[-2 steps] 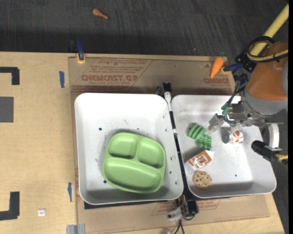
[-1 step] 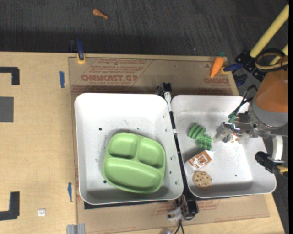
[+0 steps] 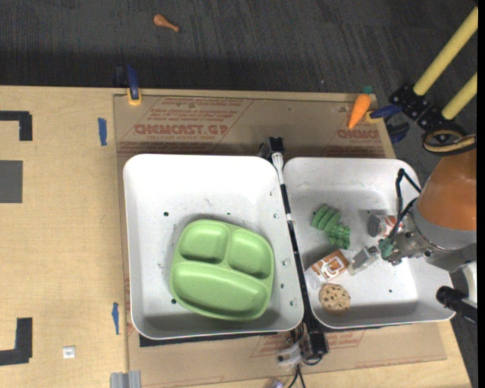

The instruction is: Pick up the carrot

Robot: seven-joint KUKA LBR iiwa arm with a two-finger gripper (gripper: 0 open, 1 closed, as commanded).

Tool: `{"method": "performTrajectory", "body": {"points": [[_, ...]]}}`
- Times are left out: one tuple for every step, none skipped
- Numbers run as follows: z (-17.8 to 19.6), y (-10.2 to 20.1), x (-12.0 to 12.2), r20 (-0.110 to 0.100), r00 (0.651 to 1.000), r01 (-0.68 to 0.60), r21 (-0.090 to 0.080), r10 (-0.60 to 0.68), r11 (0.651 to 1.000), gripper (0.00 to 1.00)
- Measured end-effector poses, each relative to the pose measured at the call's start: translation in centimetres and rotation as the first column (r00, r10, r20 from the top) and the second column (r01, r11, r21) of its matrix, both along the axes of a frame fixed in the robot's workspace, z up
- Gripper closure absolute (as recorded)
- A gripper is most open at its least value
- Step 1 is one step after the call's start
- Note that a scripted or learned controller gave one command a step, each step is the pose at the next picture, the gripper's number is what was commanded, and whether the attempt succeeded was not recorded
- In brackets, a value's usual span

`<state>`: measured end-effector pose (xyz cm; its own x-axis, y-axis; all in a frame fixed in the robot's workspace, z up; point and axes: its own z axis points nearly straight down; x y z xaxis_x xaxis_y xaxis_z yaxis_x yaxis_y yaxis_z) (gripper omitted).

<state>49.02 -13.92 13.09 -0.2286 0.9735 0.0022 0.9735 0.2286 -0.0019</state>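
The carrot (image 3: 359, 109) lies outside both bins, on the cardboard sheet (image 3: 189, 125) behind the right bin (image 3: 356, 314), near that bin's far right corner. Its long axis runs nearly up and down in the camera view, tilted a little: the green top points away from the bins and slightly right, the orange tip toward the bin rim and slightly left. A blue clamp (image 3: 386, 112) sits just beside it on the right, and black fittings with yellow poles (image 3: 455, 45) stand further right — nothing lies on top of the carrot.

The gripper (image 3: 377, 252) is well apart from it, down inside the right bin near the middle, with the orange-banded arm (image 3: 451, 201) coming in from the right. Whether the claw is spread or closed cannot be told; its tip is a small jumble of metal and wires. Close around it lie a green ridged toy (image 3: 331, 225), a small brown-and-white packet (image 3: 330, 266) just left of the tip, and a round cookie (image 3: 334, 296) nearer the front rim.

The left bin (image 3: 144, 227) holds a green divided plate (image 3: 223, 268), tilted. A second small orange thing (image 3: 164, 23) lies on the dark floor far beyond the bench — too small to identify.
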Motion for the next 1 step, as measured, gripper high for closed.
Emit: {"method": "performTrajectory", "body": {"points": [[-2.39,-0.40,-1.10,0.000,0.972,0.233,0.000,-0.233,0.972,0.00]]}}
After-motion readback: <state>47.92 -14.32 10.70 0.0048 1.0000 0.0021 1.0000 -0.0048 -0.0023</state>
